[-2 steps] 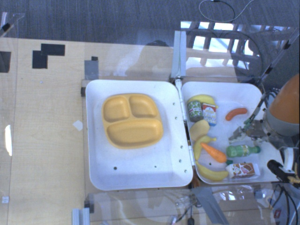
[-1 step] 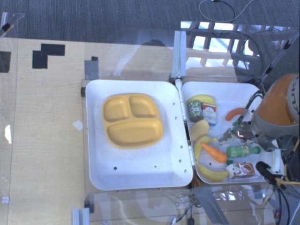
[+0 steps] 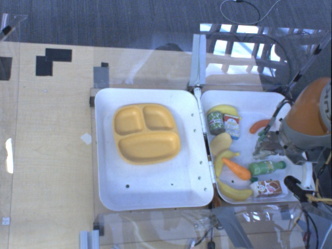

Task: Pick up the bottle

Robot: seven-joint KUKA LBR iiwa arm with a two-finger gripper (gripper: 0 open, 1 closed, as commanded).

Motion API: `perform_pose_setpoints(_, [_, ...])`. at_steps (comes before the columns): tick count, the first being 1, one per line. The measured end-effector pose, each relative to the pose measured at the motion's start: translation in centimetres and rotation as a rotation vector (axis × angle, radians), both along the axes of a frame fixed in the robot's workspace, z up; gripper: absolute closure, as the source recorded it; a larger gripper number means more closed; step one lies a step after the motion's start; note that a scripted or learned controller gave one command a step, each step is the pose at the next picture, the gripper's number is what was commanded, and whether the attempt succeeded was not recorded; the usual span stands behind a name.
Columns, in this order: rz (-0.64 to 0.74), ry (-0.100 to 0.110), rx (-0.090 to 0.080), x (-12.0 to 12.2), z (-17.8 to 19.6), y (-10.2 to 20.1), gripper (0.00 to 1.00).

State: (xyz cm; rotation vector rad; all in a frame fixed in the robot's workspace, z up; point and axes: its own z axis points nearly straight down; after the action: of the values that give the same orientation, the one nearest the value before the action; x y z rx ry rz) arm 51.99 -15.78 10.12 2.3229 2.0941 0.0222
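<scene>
Hovering, my fingers [image 3: 267, 148] hang just above the green bottle [image 3: 266, 167] lying sideways, yellow-labelled; their spread I cannot tell.

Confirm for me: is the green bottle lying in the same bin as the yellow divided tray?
No, the green bottle lies on its side in the right bin among the toy food, while the yellow divided tray sits in the left bin.

Two bins [image 3: 104, 139], one tray [image 3: 147, 133], one bottle [image 3: 265, 167] (green), three bananas [image 3: 223, 144].
</scene>
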Motion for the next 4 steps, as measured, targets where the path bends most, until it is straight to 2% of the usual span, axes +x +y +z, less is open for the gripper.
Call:
perform_pose_setpoints(1, [0.0,0.0,0.0,0.0,0.0,0.0,0.0])
perform_pose_setpoints(2, [0.132,0.008,-0.002,7.2,-1.2,1.7,0.0])
perform_pose_setpoints(3, [0.067,0.013,-0.001,10.9,4.9,7.1,0.0])
perform_pose_setpoints(4, [0.123,0.01,-0.003,4.5,-1.2,2.1,0.0])
